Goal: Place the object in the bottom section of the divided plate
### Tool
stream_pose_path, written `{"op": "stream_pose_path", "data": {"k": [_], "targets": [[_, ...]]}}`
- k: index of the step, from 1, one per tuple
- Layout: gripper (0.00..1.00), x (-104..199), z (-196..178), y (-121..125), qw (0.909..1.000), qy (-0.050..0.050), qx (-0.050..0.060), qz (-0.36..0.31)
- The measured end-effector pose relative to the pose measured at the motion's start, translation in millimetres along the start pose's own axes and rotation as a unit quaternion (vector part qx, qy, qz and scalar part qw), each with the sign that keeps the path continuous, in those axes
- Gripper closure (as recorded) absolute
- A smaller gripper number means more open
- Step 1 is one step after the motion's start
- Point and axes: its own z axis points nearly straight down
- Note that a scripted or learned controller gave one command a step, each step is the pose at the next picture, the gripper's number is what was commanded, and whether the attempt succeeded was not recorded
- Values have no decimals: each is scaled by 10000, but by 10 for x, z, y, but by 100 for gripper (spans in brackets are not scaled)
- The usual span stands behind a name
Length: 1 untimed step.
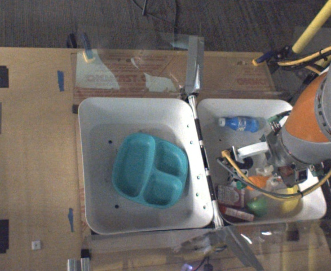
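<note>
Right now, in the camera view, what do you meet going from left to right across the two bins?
Left bin → teal plate → right bin's left wall → blue bottle → arm's orange band.

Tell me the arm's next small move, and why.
Probably lower the tool onto one item in the right bin and grip it. It hangs over the clutter there, nothing visibly held, while the plate waits in the left bin.

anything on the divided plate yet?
No. The teal divided plate in the left bin has all its sections bare; the gripper is over the right bin.
</note>
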Motion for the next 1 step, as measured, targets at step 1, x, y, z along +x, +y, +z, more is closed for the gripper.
{"op": "stream_pose_path", "data": {"k": [1], "targets": [[100, 205, 2, -717, 9815, -1, 3, -1916]]}}
